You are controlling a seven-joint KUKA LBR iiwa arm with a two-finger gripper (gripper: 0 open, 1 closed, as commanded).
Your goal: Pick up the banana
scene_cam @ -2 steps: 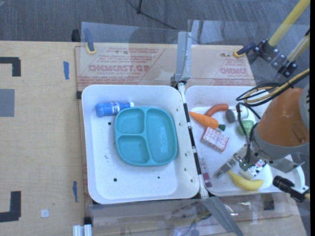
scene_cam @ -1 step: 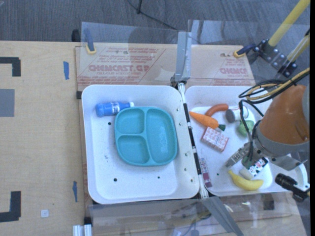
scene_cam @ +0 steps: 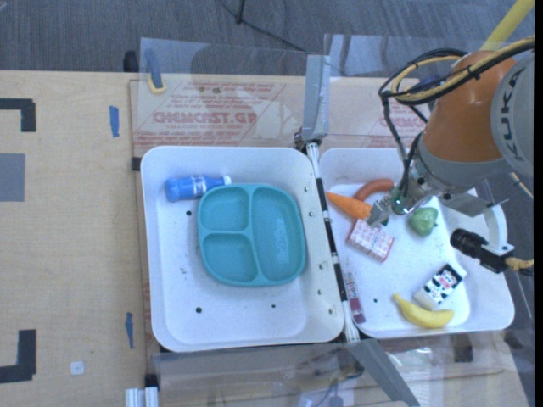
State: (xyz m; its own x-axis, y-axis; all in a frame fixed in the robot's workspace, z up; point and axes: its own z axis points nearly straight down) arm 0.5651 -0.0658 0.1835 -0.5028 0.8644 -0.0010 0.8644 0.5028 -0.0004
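The yellow banana (scene_cam: 422,313) lies in the near part of the right bin (scene_cam: 496,312), curved, with a small black-and-white carton (scene_cam: 441,285) touching its upper side. My gripper (scene_cam: 384,212) hangs over the far middle of that bin, well above and left of the banana. It is right next to the tip of an orange carrot (scene_cam: 348,203) and just above a pink checkered packet (scene_cam: 371,241). Nothing of the banana is near the gripper.
A green lump (scene_cam: 423,220) and a reddish sausage (scene_cam: 374,188) lie near the gripper. The left bin (scene_cam: 161,253) holds a teal divided plate (scene_cam: 252,233) and a blue bottle (scene_cam: 195,186). The arm's orange band (scene_cam: 467,108) looms over the right bin's far side.
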